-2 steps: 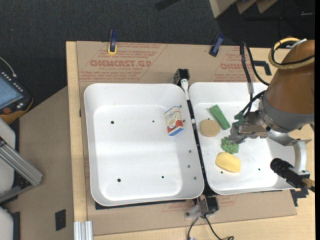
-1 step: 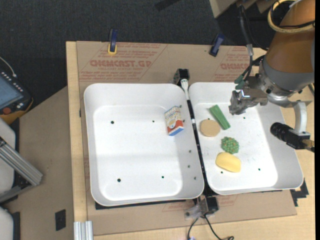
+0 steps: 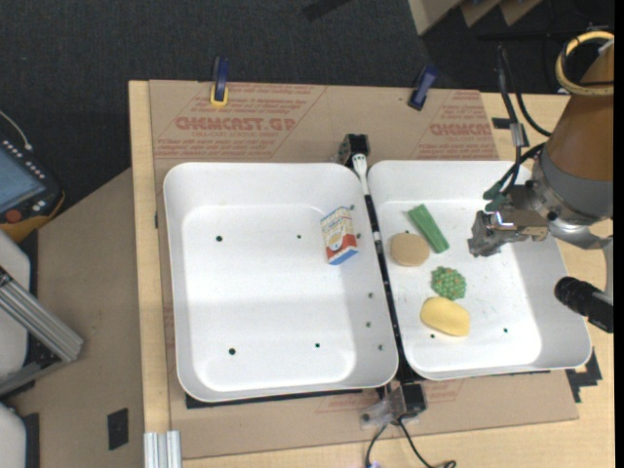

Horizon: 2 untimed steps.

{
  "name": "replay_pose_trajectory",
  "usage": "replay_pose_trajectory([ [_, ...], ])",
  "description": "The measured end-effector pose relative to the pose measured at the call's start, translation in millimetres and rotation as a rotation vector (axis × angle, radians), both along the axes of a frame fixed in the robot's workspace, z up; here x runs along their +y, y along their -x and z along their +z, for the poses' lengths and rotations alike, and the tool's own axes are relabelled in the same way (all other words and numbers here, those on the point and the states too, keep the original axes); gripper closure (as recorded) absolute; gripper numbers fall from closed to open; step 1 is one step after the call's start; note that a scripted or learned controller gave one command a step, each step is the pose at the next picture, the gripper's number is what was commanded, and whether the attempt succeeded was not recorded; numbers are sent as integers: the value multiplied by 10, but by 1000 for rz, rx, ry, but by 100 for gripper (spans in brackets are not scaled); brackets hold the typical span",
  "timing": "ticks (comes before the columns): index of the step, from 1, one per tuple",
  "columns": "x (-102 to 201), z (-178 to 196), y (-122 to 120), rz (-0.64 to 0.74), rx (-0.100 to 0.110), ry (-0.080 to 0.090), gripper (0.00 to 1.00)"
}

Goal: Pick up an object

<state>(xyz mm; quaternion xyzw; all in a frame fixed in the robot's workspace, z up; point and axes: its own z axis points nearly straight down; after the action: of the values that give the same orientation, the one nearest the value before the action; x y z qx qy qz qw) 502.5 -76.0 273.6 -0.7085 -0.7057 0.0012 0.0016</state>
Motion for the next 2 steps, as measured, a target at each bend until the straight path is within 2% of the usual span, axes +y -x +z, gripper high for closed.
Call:
replay_pose_trajectory([
  [1,631,178,194,10,-3,-1,100],
  [2,-297,-248,249,-6,2,2,100],
])
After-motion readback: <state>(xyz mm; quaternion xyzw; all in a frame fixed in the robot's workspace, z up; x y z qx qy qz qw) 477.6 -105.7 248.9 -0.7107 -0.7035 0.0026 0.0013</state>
